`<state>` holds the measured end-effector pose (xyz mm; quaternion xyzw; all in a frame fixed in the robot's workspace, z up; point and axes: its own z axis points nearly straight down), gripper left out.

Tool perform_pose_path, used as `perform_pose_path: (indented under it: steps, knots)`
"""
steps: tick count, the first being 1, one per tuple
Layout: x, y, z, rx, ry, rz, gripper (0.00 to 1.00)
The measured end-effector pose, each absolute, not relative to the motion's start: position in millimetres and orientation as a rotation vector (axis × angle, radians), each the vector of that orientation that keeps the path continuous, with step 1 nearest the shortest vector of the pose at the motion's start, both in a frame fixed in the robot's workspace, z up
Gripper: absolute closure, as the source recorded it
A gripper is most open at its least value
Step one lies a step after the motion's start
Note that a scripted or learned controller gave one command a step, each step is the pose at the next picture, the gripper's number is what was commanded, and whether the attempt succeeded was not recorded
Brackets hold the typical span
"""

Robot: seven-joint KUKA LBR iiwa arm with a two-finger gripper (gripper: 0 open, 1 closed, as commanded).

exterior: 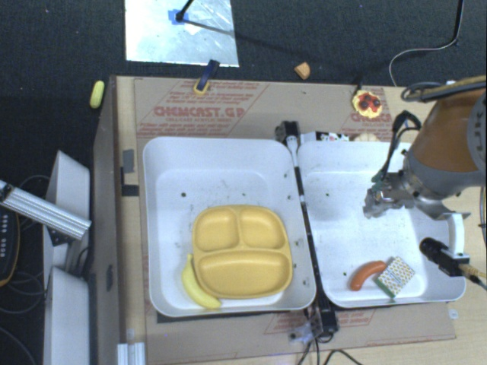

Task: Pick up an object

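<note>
My gripper (378, 201) hangs over the right part of the right bin (335, 226), above its bare floor, with nothing visibly held. An orange sausage (367, 274) lies near that bin's front edge, and a small green-and-white checked packet (396, 277) sits just right of it. Both lie well in front of the gripper. In the left bin (163, 204) a yellow divided plate (242, 250) rests at the front, with a yellow banana (196, 287) tucked against its front left rim.
The bins stand side by side on a cardboard sheet (221, 105), split by a black divider (302, 204). A small red-and-yellow toy (368, 103) sits on the bench behind the right bin. The grey arm with its orange band (453, 139) enters from the right.
</note>
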<state>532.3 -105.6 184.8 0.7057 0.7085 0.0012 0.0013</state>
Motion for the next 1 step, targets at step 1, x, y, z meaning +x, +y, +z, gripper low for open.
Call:
perform_pose_path:
  steps: [1]
  knots:
    - [533.0, -106.0, 195.0, 2.210, 2.227, 0.005, 1.00]
